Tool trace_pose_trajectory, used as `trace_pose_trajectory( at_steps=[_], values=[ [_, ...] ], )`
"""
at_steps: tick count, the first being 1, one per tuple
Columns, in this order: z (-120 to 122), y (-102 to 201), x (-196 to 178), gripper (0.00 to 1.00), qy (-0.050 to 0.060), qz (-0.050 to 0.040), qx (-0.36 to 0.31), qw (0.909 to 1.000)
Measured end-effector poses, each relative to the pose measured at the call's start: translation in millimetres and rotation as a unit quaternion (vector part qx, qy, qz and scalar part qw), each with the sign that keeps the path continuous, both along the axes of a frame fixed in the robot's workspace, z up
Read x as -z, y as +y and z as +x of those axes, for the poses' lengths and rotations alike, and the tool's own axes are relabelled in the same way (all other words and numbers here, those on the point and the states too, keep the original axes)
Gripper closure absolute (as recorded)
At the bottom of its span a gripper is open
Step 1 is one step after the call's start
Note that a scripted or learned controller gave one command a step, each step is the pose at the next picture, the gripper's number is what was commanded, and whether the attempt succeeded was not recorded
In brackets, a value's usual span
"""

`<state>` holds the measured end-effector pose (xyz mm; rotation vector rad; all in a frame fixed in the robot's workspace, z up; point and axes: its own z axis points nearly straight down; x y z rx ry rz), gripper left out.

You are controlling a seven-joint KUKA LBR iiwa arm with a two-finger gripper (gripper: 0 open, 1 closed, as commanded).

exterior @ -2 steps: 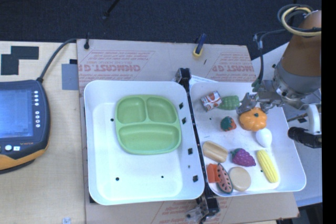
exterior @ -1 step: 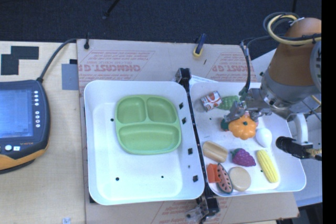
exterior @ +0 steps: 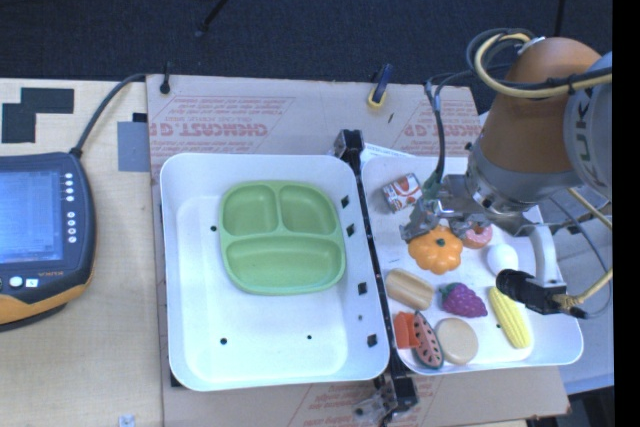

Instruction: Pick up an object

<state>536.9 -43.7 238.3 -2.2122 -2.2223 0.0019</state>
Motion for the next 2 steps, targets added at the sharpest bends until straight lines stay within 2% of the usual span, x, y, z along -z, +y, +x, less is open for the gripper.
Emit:
trace_pose_trajectory(
  at_steps=[1, 2],
  values=[
    [-10.9, 50.9, -3.5, 1.00, 0.000, -0.0002, 0.000, 1.0000],
    [-33.0, 98.5, -0.5, 1.00, 0.001, -0.0007, 0.001, 1.0000]
  ],
)
